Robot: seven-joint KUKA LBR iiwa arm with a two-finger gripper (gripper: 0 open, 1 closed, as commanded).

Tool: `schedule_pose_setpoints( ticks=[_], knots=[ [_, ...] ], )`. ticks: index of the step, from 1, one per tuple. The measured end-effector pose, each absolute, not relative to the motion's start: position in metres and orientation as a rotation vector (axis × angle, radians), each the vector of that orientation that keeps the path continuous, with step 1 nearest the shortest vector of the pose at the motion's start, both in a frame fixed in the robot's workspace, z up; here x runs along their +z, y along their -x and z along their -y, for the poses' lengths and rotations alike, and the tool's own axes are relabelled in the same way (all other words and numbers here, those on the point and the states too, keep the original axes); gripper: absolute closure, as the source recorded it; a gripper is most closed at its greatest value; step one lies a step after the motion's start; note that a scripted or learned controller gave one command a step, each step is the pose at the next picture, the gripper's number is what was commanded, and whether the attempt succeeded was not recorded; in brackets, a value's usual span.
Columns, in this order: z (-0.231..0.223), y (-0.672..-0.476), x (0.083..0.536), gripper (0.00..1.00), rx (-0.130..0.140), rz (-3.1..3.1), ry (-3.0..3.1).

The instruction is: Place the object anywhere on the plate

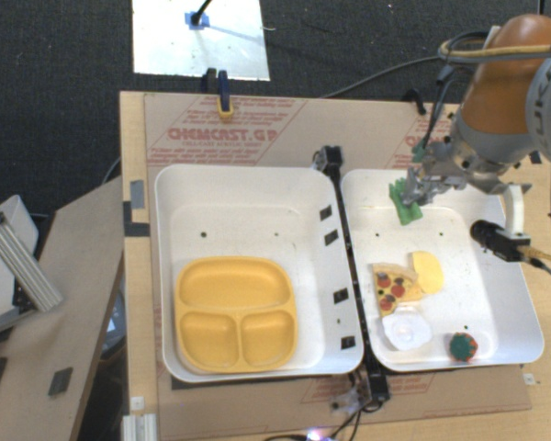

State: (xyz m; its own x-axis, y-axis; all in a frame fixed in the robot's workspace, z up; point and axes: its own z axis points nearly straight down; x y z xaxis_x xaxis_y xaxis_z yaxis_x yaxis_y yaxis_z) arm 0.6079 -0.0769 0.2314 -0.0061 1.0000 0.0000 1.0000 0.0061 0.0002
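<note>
A yellow plate point(237, 315) with three compartments lies in the near part of the left bin point(248, 191). My gripper point(421, 191) is over the far left corner of the right bin point(523, 329). It is shut on a small green object point(406, 204), which sticks out to the lower left from between the fingers. The gripper and the object are well to the right of the plate, across the wall between the two bins.
In the right bin lie a toy pizza slice point(394, 288), a yellow piece point(429, 270), a white round item point(406, 331) and a green and red ball point(463, 345). A black part of the arm point(494, 237) hangs over that bin's right side.
</note>
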Motion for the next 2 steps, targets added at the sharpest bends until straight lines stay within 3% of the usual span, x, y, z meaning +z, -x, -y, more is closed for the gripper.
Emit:
schedule_pose_setpoints(
  ticks=[2],
  knots=[
    [-0.032, -0.571, 0.237, 1.00, 0.002, -2.232, -2.212]
  ],
)
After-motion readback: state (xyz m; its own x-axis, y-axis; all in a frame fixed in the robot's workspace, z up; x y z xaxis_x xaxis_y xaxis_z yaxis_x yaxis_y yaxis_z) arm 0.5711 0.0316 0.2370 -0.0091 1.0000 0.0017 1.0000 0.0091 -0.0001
